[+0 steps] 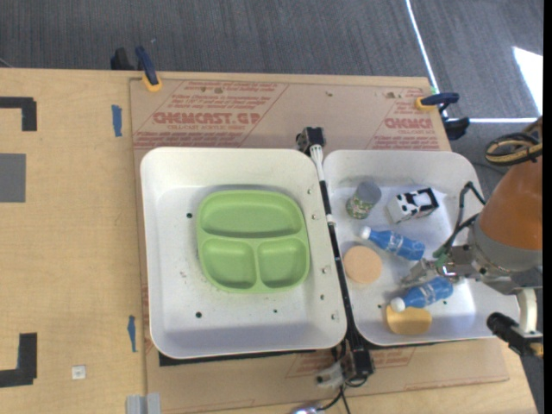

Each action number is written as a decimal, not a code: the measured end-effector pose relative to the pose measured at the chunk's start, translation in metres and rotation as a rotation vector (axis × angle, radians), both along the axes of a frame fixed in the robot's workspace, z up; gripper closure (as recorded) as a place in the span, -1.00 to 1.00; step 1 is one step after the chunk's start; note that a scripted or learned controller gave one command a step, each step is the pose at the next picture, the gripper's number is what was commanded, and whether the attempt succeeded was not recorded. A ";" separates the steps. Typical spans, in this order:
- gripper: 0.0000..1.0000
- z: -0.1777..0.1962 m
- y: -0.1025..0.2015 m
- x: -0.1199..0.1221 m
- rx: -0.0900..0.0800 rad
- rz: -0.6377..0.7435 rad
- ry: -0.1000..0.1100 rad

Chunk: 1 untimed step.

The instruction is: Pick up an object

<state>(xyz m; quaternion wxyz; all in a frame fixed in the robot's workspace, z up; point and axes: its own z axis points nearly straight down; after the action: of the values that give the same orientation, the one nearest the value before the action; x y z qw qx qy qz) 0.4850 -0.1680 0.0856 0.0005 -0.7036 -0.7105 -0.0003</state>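
My gripper (429, 268) is low in the right bin (461, 169), reaching in from the right under the orange-banded wrist (516, 210). It stands open, with nothing seen between its fingers. It sits between two small blue bottles: one (397, 243) lies just up and left of it, the other (424, 295) lies directly below it, touching or nearly so. A tan disc (363, 266) is to the gripper's left. A yellow block (408, 320) rests near the bin's front. A grey cup (365, 197) and a black-and-white toy (415, 203) are at the back.
The left bin (164, 231) holds a green divided plate (254, 239). A ridge (328, 231) separates the two bins. Clamps (435, 102) hold the cardboard sheet at the back. Cables (516, 147) lie at the far right.
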 end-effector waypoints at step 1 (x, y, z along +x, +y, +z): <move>1.00 0.011 0.000 0.002 -0.002 -0.001 -0.007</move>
<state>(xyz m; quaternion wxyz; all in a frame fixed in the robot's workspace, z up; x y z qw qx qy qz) 0.4868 -0.1683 0.0963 -0.0026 -0.7041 -0.7101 -0.0019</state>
